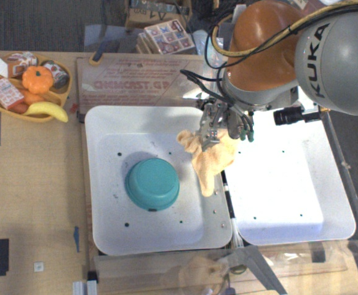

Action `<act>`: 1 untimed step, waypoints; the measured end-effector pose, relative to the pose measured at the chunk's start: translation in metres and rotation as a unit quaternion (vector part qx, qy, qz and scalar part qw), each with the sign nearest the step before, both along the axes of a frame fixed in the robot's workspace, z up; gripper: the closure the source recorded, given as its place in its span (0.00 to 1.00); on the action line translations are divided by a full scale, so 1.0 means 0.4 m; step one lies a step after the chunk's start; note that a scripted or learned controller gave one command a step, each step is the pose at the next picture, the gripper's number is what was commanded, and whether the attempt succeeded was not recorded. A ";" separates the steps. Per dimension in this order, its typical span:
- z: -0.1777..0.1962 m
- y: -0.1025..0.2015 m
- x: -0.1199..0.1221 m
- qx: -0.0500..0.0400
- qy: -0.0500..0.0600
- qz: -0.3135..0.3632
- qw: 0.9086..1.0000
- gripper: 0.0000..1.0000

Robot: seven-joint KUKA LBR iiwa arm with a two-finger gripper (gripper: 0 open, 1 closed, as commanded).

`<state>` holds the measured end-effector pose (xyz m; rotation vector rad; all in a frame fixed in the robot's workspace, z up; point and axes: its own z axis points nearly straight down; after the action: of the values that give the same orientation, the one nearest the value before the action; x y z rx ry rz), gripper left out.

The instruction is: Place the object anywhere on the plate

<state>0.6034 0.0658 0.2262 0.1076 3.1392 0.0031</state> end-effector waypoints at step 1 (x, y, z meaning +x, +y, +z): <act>0.008 0.139 -0.023 0.000 -0.001 0.037 0.999 1.00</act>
<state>0.5942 0.1214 0.2295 -0.0072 3.1383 0.0035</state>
